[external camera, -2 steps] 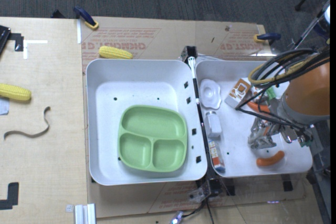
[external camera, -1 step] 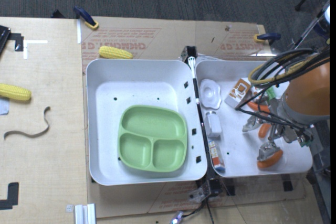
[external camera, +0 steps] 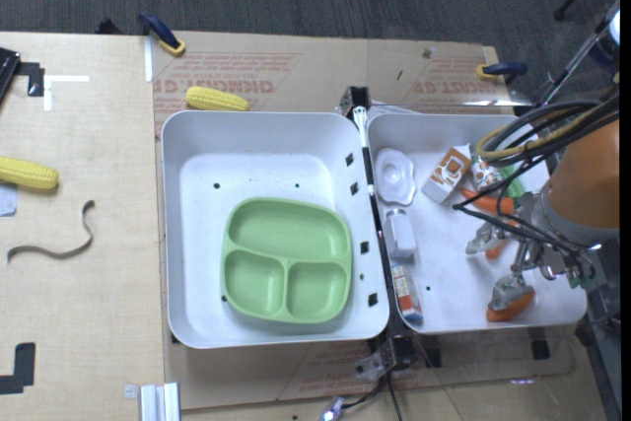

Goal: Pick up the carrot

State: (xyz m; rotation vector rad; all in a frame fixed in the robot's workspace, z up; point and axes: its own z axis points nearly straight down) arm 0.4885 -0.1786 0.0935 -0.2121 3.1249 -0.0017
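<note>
The carrot [external camera: 509, 309] is an orange piece lying near the front right corner of the right bin [external camera: 444, 311]. My gripper [external camera: 498, 265] hangs just above it, reaching in from the right. Its two metal fingers stand apart, one [external camera: 482, 239] further back and one [external camera: 511, 290] touching or just over the carrot's top. A second small orange bit [external camera: 492, 252] shows beside the rear finger. I see nothing gripped between the fingers. The arm's orange band [external camera: 592, 177] and its cables cover the bin's right side.
The right bin also holds a white cup-like piece [external camera: 394, 173], a grey block [external camera: 399, 235], a tube [external camera: 405, 298] and an orange-white packet [external camera: 449, 173]. A green divided plate [external camera: 288, 261] lies in the left bin [external camera: 187, 212]. Two corn cobs [external camera: 217, 99] [external camera: 28, 175] lie outside.
</note>
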